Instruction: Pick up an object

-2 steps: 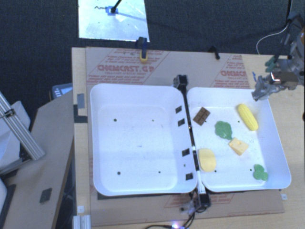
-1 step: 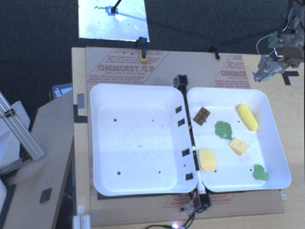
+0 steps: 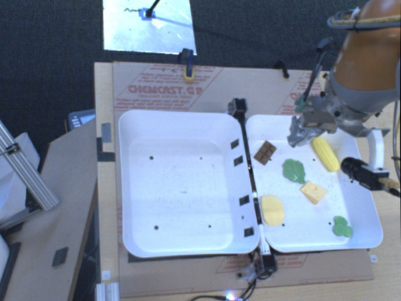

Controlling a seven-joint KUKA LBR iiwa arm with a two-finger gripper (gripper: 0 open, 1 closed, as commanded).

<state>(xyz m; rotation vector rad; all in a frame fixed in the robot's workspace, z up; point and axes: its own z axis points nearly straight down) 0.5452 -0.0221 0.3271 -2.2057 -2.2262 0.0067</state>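
Observation:
My gripper [image 3: 301,137] hangs over the back of the right bin [image 3: 313,240], between a brown chocolate bar [image 3: 265,152] to its left and a yellow corn cob [image 3: 325,153] to its right. Nothing shows between its fingers. A green leafy piece [image 3: 292,170] lies just below it. Toward the front lie a yellow cheese wedge [image 3: 313,192], a pale yellow round piece [image 3: 272,209] and a small green piece [image 3: 341,227].
The left bin [image 3: 135,168] sits beside the right one, joined by a black-clipped divider [image 3: 247,168]. A metal plate [image 3: 148,17] lies beyond the bench at the back. An aluminium rail [image 3: 25,168] stands at the far left.

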